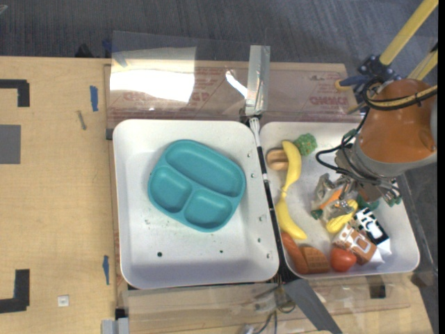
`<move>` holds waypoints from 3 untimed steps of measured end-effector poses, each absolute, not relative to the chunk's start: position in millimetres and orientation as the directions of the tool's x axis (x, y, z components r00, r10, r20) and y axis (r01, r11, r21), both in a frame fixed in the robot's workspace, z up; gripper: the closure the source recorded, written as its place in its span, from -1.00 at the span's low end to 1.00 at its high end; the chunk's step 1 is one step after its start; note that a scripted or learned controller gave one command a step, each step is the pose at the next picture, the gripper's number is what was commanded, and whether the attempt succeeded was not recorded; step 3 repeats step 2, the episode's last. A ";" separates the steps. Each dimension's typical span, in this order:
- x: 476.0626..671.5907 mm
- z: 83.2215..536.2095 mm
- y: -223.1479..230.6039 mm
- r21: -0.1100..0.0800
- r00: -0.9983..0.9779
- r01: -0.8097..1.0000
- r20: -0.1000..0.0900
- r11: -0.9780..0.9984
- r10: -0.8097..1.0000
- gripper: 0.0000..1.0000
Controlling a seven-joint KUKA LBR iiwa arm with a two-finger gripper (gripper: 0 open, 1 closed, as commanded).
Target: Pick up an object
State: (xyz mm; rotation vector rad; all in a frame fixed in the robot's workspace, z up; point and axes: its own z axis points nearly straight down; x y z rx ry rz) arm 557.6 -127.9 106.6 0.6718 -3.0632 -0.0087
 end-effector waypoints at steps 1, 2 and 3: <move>555.5 189.0 -70.8 -0.005 -0.885 -0.465 -0.013 0.885 -0.465 1.00; 537.9 229.1 1.9 -0.001 -0.912 -0.409 -0.014 0.913 -0.409 1.00; 537.9 229.1 1.9 -0.001 -0.912 -0.409 -0.014 0.913 -0.409 1.00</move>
